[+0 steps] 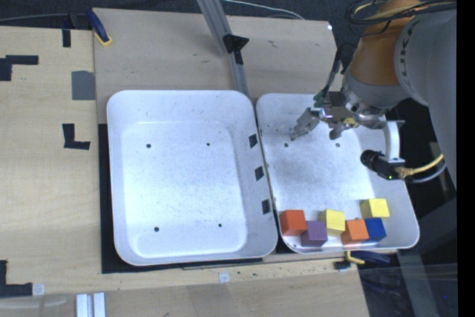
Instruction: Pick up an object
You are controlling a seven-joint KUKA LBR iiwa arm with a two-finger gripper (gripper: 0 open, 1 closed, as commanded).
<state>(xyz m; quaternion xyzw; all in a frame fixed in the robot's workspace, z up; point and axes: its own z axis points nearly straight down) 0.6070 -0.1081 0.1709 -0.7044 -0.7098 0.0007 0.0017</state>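
Note:
Several small blocks lie along the near edge of the right bin: an orange block, a purple block, a yellow block, a second orange block, a blue block and another yellow block. My gripper hangs over the far part of the right bin, well away from the blocks. Its fingers are spread open with nothing between them.
The left bin sits beside the right one, their rims meeting at the middle. A slanted metal pole crosses the bench behind the bins. A black cable hangs off the wrist on the right.

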